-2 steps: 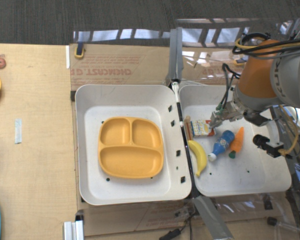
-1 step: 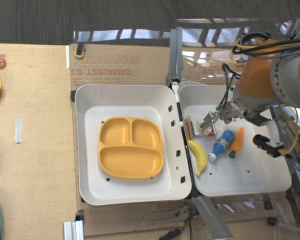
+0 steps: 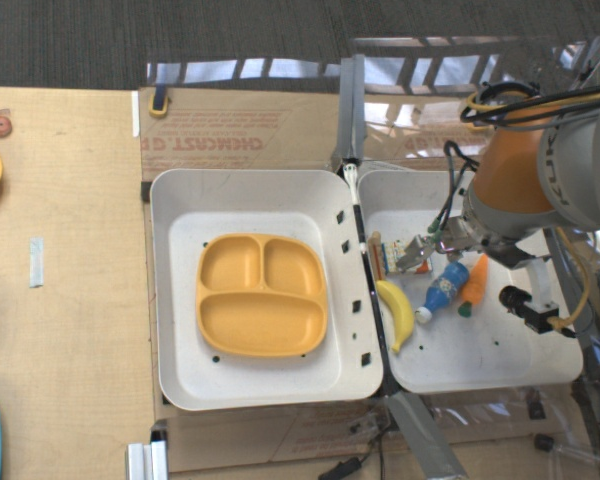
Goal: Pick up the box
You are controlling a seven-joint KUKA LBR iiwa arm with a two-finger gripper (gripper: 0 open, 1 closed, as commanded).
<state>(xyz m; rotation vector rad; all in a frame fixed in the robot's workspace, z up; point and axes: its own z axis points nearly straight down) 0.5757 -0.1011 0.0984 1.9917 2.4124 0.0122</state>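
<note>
Camera view, for your record:
- Left white bin [image 3: 170,268]: orange three-compartment plastic plate [image 3: 263,295], centre.
- Right white bin [image 3: 480,363]: thin brown box [image 3: 376,258] at its left wall; yellow banana [image 3: 397,313] just below; blue bottle [image 3: 444,290]; orange carrot [image 3: 471,285].
- Gripper [image 3: 417,255]: right of centre, just beside the box; finger state cannot be told.

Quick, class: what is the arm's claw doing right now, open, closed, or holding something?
Claw: low in the right bin, beside the thin box at its left wall; open or closed cannot be told.
</note>
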